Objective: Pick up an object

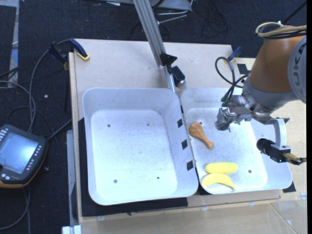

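over the right white bin (pixel 280 179), toward its back half: the gripper (pixel 223 125), hanging low under the grey wrist and the orange band of the arm (pixel 275 72). cannot tell from this slanted view whether released or clenched; too small and dark at the tip to judge. nothing seen gripped in it.

just to the left of the gripper and a little nearer to the camera: a brown drumstick-shaped toy (pixel 200 133). lies flat on the bin floor, thick end toward the wall between the two bins, thin end pointing to the front right. near the gripper, but apart from it, with bare white floor between.

farther to the front of the same bin, well apart from the gripper: a yellow lumpy piece (pixel 222 167) and, just beside it at the front, a yellow banana (pixel 218 180) with its curve along the front wall. cannot tell if touching each other.

on the left: the left white bin (pixel 87 130), wall to wall with the right one, some small black tabs (pixel 184 143) along the shared edge.

behind the bins, rising at a slant from the bench: a metal pole (pixel 151 28). at the back left corner of the bench (pixel 122 62): a blue and yellow clamp (pixel 78 50). on the floor at the far left: a handheld control pendant (pixel 19 155) with a lit screen.
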Motion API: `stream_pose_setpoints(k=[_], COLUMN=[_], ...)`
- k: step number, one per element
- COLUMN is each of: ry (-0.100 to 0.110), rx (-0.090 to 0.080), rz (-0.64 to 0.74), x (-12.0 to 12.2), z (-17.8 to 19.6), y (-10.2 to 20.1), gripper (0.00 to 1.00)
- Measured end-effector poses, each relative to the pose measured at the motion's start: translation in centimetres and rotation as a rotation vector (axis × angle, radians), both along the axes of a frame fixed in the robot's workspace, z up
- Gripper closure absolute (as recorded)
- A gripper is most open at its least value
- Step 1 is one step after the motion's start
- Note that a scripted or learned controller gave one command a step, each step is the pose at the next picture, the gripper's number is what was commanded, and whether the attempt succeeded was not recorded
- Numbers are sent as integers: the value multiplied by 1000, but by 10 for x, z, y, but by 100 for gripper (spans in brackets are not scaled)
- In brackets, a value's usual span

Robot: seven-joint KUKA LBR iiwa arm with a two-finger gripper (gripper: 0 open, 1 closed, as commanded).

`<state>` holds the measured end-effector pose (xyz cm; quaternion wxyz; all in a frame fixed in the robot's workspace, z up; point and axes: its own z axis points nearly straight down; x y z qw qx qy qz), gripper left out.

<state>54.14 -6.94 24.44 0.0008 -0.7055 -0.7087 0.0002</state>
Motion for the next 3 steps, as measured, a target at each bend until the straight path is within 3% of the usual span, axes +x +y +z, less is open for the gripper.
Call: stream_pose_setpoints(k=[3], ry=[-1], rx=[-1], rz=[0], x=[55], z=[-4], y=[147], gripper=[100])
